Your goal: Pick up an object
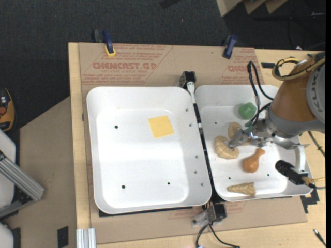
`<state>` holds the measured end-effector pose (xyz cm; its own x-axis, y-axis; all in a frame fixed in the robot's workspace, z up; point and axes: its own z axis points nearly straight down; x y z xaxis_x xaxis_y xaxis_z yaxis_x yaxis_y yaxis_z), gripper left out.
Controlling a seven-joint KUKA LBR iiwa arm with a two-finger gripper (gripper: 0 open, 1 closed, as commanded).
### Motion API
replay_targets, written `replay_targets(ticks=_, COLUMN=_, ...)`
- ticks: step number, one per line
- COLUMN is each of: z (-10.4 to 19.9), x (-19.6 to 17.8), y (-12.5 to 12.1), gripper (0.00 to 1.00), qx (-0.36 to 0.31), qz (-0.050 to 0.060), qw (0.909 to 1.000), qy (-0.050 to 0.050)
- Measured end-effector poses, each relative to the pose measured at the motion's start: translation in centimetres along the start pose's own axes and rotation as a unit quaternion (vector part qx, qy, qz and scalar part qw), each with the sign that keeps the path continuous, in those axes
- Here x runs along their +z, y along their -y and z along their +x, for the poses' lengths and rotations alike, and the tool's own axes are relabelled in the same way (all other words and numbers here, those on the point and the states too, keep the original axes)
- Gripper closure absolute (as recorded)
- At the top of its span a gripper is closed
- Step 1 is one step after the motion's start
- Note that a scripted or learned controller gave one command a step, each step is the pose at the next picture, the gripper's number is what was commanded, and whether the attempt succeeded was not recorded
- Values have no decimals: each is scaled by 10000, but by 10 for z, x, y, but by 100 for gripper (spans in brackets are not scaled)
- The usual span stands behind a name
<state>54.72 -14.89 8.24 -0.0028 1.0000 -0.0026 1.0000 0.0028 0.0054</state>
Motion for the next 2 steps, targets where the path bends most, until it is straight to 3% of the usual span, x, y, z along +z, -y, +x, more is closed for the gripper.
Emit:
replay_targets(ticks=1, z=36, x=-2, y=72, gripper=0, qx=17, qz=71, qw=10000, qy=-37)
replay_targets(ticks=2, z=-2, x=-3, y=25, gripper=0, qx=17, qz=1, qw=10000, qy=7)
